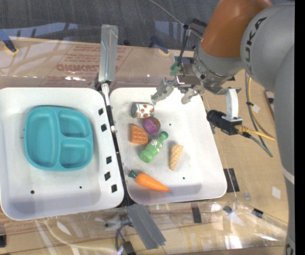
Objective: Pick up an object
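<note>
Teal plate (pixel 58 137), orange carrot (pixel 150 181), green bottle (pixel 153 147)

One fixed camera looks down at a slant on both bins (pixel 51 195) and the bench (pixel 247 206).

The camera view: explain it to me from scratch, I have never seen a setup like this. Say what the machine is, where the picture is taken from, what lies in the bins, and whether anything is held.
This is one picture from a fixed camera above a bench, looking down at a slant. The grey machine with the orange band is a robot arm reaching in from the right. Its hand, two open fingers, hangs over the far edge of the right bin and holds nothing.

The right bin has toy food: a small can, a purple piece, a waffle, a green bottle, an ice cream cone and a carrot. The left bin holds a teal divided plate.
</note>
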`<state>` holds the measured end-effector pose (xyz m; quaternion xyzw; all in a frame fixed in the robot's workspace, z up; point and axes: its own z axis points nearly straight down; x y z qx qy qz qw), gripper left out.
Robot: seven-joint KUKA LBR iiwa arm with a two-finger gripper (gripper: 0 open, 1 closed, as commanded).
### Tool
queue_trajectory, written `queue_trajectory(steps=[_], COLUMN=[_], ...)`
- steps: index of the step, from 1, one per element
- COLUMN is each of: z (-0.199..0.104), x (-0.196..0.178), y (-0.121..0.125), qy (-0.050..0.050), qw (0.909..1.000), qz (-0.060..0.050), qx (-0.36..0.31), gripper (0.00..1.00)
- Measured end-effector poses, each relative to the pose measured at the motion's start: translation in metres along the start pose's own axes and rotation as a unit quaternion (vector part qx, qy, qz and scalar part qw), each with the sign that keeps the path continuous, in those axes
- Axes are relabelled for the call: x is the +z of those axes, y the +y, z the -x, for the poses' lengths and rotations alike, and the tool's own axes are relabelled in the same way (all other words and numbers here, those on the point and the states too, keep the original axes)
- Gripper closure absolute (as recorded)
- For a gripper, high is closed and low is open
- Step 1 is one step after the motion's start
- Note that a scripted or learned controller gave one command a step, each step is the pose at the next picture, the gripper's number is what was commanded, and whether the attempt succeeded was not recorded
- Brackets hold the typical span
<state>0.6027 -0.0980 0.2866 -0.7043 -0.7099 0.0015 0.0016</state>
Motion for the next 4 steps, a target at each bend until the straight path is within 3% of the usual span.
queue_trajectory(steps=[1, 2, 3, 4], z=[0.033, 0.046, 0.046, 0.061], x=[0.174, 0.197, 0.185, 0.058], y=[-0.07, 0.033, 0.034, 0.056], qy=[0.002, 0.0, 0.0, -0.001], qw=[0.9992, 1.0, 1.0, 0.9994], qz=[-0.005, -0.001, 0.0, 0.008], qx=[-0.04, 0.006, 0.004, 0.033], gripper=[0.0, 0.0, 1.0, 1.0])
